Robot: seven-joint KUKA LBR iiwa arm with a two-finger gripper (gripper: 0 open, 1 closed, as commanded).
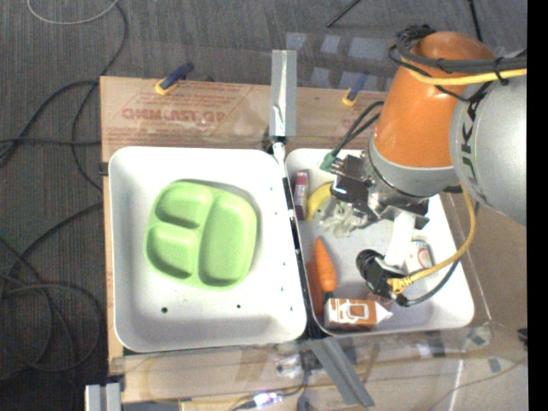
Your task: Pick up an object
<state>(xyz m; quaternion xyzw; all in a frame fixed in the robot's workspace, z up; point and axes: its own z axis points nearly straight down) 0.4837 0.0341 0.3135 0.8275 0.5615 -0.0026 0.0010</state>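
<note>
My gripper (347,219) hangs low over the middle of the right bin (454,302), just right of a yellow banana (318,199). An orange carrot (323,266) lies below it near the bin's left wall. A small orange and white carton (352,312) rests at the bin's front edge. A thin red and white tube (300,192) lies along the left wall. The wrist hides what sits right under the gripper.
The left bin (128,306) holds a green divided tray (204,233). A yellow cable (428,268) and black connector (374,271) hang from the arm over the right bin. The bulky orange and grey arm (437,101) covers the bin's back right.
</note>
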